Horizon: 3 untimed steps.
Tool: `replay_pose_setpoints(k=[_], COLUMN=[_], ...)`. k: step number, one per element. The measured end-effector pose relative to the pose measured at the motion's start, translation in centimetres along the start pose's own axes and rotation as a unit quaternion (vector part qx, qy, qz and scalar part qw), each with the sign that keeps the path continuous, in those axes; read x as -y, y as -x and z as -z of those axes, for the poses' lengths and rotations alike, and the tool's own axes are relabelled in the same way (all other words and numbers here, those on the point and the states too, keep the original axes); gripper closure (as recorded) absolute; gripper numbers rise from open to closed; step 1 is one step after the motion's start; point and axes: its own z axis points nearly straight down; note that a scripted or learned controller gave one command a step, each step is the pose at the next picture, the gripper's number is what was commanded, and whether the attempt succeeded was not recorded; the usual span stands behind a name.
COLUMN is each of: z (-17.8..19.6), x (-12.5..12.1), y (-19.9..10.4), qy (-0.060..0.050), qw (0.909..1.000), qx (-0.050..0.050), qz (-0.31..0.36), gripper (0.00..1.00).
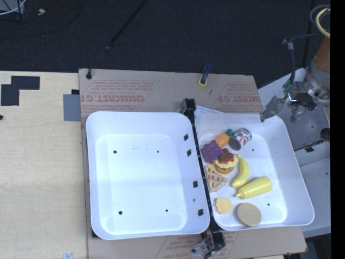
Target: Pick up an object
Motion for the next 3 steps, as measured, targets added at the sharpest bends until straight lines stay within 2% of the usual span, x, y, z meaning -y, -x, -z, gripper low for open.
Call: replay_pose_setpoints(k=[1, 2, 3], z=[-14.1, -12.3, -12.3], x=[0.1, -0.1, -0.1], y=[-2.8, -2.6, -2.5], qy=[-0.005, -0.002, -0.002], qw=[1.0, 1.0, 1.0], qx=[-0.002, -0.001, -0.001], qz=[0.001, 0.001, 0.001], gripper=[0.0, 1.0, 0.0])
